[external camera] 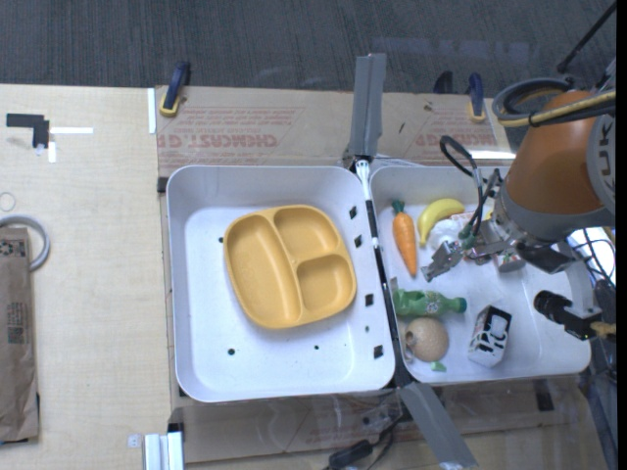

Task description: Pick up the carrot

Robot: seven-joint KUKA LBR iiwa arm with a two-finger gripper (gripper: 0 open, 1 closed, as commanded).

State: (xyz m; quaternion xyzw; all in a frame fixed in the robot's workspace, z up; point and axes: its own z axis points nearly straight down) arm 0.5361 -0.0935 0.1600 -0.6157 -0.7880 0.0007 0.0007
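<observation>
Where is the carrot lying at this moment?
The carrot lies in the right bin, near its left wall, pointing toward the camera, left of the banana and behind the green bottle.

Orange carrot (405,242) (green top), yellow plate (290,264)

One overhead camera looks slantwise onto both bins (186,292).
</observation>
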